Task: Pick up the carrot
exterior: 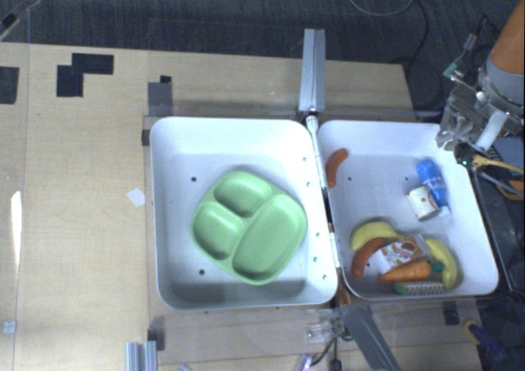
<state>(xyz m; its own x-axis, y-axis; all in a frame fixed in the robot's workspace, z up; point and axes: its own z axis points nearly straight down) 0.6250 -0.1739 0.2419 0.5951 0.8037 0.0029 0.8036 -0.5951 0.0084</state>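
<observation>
Landmark: the right bin (385, 141), one of two white bins side by side on the counter (74, 222).
Carrot: the carrot (407, 272) lies flat near the right bin's near wall, its tip toward the bin's centre divider side.
Around the carrot: a small packet (399, 252) lies just above it, a banana (374, 234) and a reddish sausage (362, 258) to its left, a second banana (445, 261) at its right end.
Elsewhere in the right bin: a blue bottle (431, 183) with a small white cup (423, 203) beside it toward the far right, and another sausage (335, 166) by the divider.
End effector: the end effector (467, 127) hangs over the right bin's far right corner, well apart from the carrot, which is at the opposite, near side.
End effector state: cannot tell from this view.
Left bin: the left bin (180, 148) holds a green divided plate (250, 226).
</observation>
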